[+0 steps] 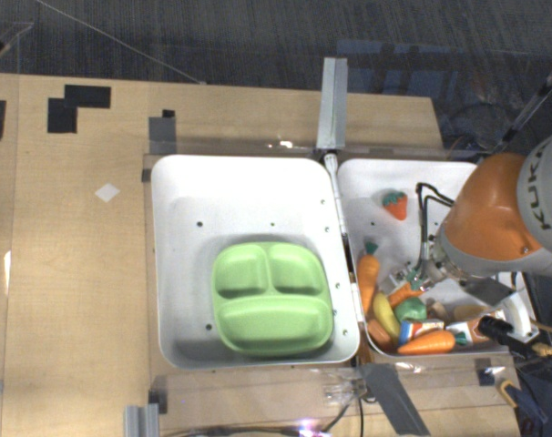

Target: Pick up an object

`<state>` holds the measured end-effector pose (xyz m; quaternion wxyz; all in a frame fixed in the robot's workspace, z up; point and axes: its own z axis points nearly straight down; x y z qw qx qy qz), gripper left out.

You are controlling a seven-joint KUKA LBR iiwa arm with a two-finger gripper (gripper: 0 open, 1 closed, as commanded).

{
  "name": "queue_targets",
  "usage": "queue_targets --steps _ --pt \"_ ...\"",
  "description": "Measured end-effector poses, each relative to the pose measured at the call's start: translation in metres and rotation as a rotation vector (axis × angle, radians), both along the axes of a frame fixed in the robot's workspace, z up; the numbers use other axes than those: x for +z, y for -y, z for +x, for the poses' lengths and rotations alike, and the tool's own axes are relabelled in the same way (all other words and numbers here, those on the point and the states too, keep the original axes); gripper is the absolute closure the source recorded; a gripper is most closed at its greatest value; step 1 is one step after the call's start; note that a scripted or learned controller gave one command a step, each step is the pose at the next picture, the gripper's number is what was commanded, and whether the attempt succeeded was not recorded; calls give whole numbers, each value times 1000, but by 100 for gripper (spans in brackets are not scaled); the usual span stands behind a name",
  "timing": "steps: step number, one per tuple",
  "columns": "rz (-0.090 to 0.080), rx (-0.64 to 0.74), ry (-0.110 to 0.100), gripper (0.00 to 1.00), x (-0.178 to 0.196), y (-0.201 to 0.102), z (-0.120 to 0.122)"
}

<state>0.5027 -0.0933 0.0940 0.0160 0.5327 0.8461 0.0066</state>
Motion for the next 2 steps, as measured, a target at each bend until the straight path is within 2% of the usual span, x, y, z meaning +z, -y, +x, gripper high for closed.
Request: queue_targets --steps 1,2 --pt "1 127 -14 0 -2 2 87" --pt "3 146 -27 0 92 -42 22"
